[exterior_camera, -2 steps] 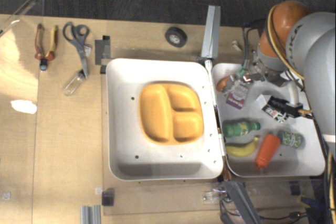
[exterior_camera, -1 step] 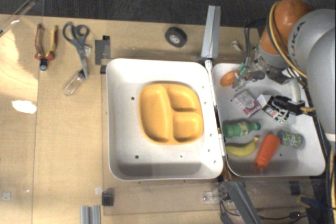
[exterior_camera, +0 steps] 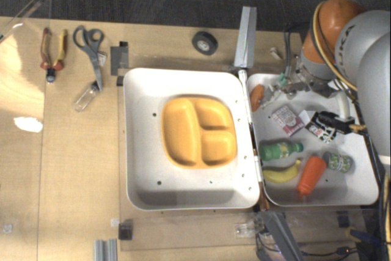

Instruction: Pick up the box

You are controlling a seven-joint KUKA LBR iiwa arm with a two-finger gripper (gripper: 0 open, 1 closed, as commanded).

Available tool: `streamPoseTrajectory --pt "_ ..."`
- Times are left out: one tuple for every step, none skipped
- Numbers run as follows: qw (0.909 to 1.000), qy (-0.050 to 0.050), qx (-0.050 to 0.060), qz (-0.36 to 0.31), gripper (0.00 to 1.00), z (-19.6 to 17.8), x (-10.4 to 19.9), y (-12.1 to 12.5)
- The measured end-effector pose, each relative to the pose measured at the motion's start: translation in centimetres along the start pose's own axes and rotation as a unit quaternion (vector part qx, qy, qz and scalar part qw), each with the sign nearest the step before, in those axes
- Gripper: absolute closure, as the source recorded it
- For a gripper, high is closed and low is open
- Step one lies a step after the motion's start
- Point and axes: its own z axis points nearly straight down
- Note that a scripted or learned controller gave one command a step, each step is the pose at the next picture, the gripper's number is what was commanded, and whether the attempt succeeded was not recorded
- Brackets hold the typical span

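The box (exterior_camera: 287,120), a small flat white and pink carton, lies in the upper middle of the right bin (exterior_camera: 366,192). My gripper (exterior_camera: 288,84) hangs over the bin's far edge, a little beyond the box and apart from it. The grey arm with its orange band reaches in from the upper right and hides the bin's far right corner.
Around the box the right bin holds a sausage (exterior_camera: 257,96), a green bottle (exterior_camera: 280,150), a banana (exterior_camera: 281,175), a carrot (exterior_camera: 310,175) and a small green can (exterior_camera: 338,162). A yellow divided tray (exterior_camera: 199,131) lies in the left bin (exterior_camera: 140,131). Scissors (exterior_camera: 91,49), pliers (exterior_camera: 52,52) and a tape roll (exterior_camera: 204,43) rest on the bench.
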Motion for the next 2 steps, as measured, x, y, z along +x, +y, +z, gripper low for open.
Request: streamPoseTrajectory --pt "0.9995 0.001 -0.002 -0.032 0.0 1.0 0.9 -5.4" --pt "0.9994 -0.002 -0.007 -0.033 1.0 -0.3 0.8 -5.0"
